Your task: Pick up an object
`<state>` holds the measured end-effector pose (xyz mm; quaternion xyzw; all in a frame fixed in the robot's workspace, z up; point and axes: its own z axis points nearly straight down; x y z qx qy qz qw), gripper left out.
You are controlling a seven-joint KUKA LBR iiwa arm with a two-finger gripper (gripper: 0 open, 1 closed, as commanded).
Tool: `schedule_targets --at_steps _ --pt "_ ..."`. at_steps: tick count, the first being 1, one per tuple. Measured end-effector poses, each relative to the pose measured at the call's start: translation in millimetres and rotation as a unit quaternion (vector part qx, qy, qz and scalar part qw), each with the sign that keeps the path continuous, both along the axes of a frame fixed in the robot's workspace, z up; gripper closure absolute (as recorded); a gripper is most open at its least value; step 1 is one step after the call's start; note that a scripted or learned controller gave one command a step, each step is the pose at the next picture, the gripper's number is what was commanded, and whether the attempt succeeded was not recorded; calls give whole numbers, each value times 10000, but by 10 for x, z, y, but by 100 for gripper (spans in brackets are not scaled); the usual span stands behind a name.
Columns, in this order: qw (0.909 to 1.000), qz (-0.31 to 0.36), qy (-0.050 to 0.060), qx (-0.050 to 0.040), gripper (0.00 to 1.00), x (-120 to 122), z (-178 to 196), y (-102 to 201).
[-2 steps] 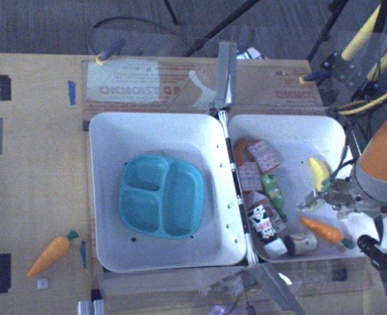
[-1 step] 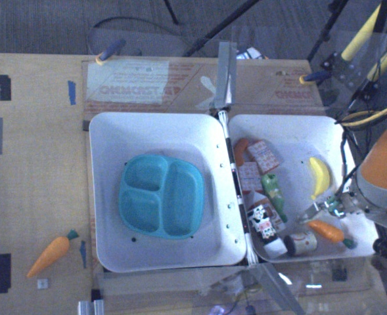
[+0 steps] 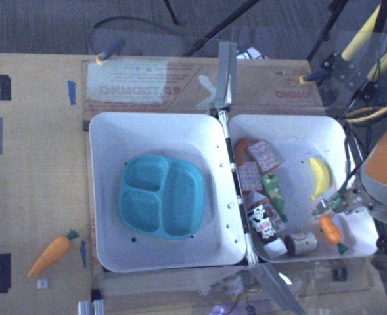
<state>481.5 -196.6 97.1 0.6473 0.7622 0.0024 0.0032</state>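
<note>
Claw point(image 3: 330, 205) over right bin point(image 3: 292, 128) on wooden bench point(image 3: 35, 176).

From my station I read both bins as white: the left bin point(image 3: 108, 136) and the right bin point(image 3: 292, 128). The divided plate point(image 3: 161, 195) is teal. In the right bin I note a yellow banana point(image 3: 319, 176), a small orange carrot point(image 3: 329, 229) with a green top, a green bottle-shaped toy point(image 3: 273, 194), and a black-and-white patched cow figure point(image 3: 262, 222). A second orange carrot point(image 3: 48, 254), green-leafed, lies on the tan bench point(image 3: 35, 176). The arm point(image 3: 385, 169) shows grey with an orange band.
</note>
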Motion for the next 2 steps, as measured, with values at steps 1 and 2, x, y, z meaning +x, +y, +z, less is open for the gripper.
schedule_targets --at_steps 1,2 --pt "9994 -353 37 3 100 173 1071 565" --pt "9950 -1001 51 13 100 176 957 632"
